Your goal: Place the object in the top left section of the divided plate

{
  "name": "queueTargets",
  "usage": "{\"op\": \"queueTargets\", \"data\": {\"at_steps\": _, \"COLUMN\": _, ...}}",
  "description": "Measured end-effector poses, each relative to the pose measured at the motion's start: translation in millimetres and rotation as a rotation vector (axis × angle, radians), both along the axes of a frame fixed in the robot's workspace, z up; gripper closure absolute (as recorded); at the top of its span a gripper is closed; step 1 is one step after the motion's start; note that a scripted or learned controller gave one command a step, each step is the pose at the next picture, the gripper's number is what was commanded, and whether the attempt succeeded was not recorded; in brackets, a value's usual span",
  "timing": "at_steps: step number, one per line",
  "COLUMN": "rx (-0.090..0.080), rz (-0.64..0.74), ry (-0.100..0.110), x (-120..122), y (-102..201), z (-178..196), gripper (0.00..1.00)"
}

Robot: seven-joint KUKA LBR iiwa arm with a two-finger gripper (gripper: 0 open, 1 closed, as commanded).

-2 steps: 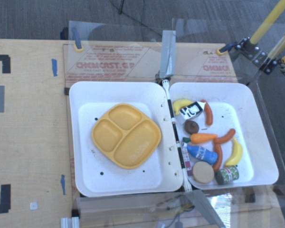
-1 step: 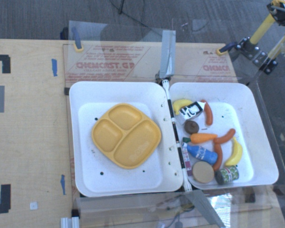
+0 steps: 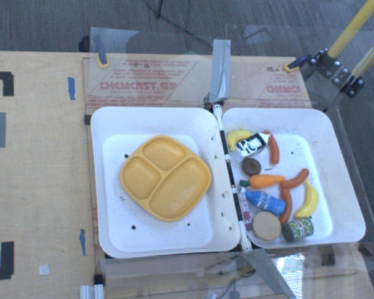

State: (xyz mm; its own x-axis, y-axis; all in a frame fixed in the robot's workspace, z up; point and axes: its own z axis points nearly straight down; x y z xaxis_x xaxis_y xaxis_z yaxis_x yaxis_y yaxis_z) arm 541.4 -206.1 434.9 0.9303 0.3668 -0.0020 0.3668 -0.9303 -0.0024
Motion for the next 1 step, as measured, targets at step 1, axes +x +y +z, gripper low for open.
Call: {"op": "queueTargets", "data": {"at_steps": 1, "rx": 0.0, "rz": -0.032, "ry": 0.001, "x": -47.4, "y": 95.6, "z": -0.4, "gripper": 1.0}}
